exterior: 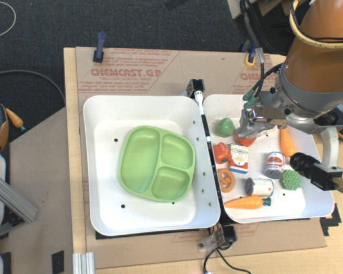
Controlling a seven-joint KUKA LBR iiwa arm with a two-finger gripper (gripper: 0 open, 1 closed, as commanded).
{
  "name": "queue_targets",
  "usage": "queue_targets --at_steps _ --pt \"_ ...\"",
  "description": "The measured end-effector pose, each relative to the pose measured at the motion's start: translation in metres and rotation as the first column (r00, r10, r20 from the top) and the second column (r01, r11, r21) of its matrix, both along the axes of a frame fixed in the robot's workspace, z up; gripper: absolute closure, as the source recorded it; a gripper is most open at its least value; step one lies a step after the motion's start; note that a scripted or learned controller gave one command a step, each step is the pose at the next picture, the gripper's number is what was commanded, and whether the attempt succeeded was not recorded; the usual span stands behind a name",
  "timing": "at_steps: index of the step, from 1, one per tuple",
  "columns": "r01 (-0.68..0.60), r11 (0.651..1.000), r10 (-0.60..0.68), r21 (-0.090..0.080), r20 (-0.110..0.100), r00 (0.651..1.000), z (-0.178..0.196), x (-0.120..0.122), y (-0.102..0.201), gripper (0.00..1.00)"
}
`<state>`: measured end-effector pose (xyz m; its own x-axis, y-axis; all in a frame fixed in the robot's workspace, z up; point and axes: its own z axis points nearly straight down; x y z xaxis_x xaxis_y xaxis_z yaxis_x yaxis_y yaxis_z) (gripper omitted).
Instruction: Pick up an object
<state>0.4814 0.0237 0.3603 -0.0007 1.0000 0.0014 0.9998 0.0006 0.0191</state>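
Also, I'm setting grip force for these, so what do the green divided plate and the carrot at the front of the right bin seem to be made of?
The green divided plate looks like rigid moulded plastic with a matte, evenly coloured surface and smooth rounded compartment ridges. The carrot appears to be toy plastic or rubber: uniform orange, slightly glossy. Hard or soft, I can't tell.

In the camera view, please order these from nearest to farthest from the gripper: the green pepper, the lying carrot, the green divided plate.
Measured from the gripper:
1. Green pepper, just beside it, right bin.
2. Lying carrot, right bin's front edge.
3. Green divided plate, in the left bin.
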Motion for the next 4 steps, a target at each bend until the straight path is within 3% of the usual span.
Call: queue_targets --at_steps 1,2,3,4 --pt "0.005 1.000 -0.005 -0.002 -0.024 1.000 -0.065 0.030 -0.027 1.00" --pt "-0.009 1.000 0.009 0.002 -0.023 1.000 -0.063 -0.004 0.055 1.00" --pt "0.008 1.000 -0.008 -0.003 -0.031 0.999 -0.177 -0.004 -0.004 1.00" --pt "0.003 1.000 -0.003 -0.001 -0.017 1.000 -0.161 -0.002 0.000 1.00"
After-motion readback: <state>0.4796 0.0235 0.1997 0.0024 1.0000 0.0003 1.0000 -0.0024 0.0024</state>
